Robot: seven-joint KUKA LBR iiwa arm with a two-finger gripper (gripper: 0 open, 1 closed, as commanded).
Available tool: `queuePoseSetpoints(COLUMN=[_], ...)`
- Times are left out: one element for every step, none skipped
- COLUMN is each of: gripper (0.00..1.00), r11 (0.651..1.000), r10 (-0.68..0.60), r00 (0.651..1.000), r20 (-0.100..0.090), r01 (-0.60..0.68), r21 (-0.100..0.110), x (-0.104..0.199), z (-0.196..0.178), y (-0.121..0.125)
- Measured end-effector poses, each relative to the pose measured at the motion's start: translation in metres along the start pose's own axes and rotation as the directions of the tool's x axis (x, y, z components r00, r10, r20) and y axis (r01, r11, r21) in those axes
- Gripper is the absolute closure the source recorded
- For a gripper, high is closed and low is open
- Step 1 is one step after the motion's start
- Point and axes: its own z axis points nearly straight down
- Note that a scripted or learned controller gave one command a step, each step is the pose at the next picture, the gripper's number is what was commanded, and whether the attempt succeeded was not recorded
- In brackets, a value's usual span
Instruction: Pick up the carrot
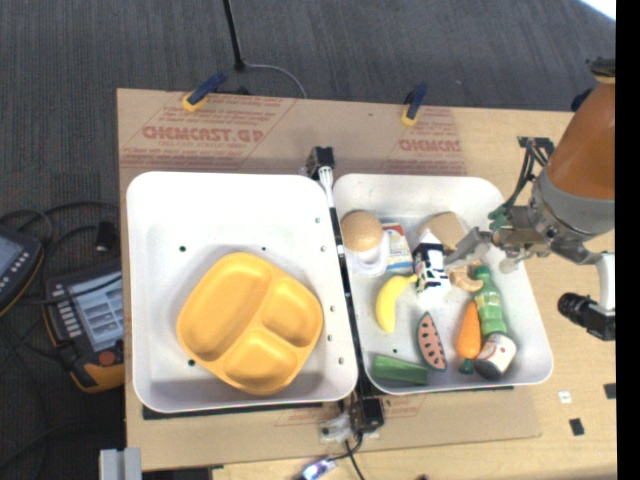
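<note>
Closest to my camera, at the bottom edge of the bench, a small black connector with trailing wires (pixel 352 426) sits just below the seam between the two bins. I take the orange tapered carrot (pixel 469 331) as my landmark: it lies in the right-hand shallow white bin (pixel 530 368), toward that bin's near right corner, unheld and pointing roughly away from me. Touching its right side is a green bottle-shaped toy (pixel 490 306), and at its near end sits a small round piece with a white and dark face (pixel 497 354). Left of the carrot I see a watermelon slice with red flesh and black seeds (pixel 430 340), farther left a yellow banana (pixel 391 300), and nearer me than those a dark green cucumber-like piece (pixel 400 370). Beyond the carrot lie a black-and-white cow figure (pixel 430 265) and a tan bread roll (pixel 362 232).

My gripper (pixel 478 251) hangs above the carrot's far side, over the bin's right half, and I cannot tell how it is set. Well left of the carrot, the left-hand white bin (pixel 160 218) carries a yellow plastic divided plate (pixel 250 320). Far behind the carrot, the brown cardboard sheet (pixel 280 128) under both bins bears red mirrored print I read as "CHEMCAST GP".
</note>
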Motion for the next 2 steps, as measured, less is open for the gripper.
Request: queuePoseSetpoints(gripper=[0.0, 1.0], r11=[0.996, 0.996], r10=[-0.085, -0.085], r00=[0.996, 0.996], r20=[-0.003, -0.004], r01=[0.085, 0.085], r21=[0.003, 0.005], x=[-0.0247, -0.0248], z=[0.1341, 0.1259], y=[-0.0225, -0.0225])
